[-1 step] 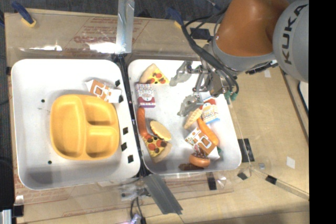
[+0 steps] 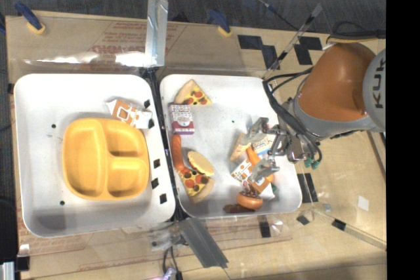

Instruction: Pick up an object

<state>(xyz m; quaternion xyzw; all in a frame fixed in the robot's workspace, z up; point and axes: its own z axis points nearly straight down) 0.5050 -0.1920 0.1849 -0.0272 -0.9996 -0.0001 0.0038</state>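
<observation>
My gripper (image 2: 264, 160) is low in the right bin (image 2: 220, 134), over a pile of toy food near the bin's right wall. The pile holds a tan bread piece (image 2: 237, 149), an orange-and-white packet (image 2: 243, 171) and a brown doughnut (image 2: 249, 201). The gripper's body hides part of the pile, and I cannot tell whether anything is held. Further left lie a pizza slice (image 2: 191, 94), a small red-and-white carton (image 2: 182, 119), a red sausage (image 2: 176, 151) and a second pizza slice (image 2: 197, 175).
The left bin (image 2: 39, 108) holds a yellow divided tray (image 2: 105, 157) and an orange-and-white carton (image 2: 128, 113) at the tray's upper right. The arm's orange band (image 2: 335, 85) and its cables hang over the right bin's right edge. Cardboard surrounds both bins.
</observation>
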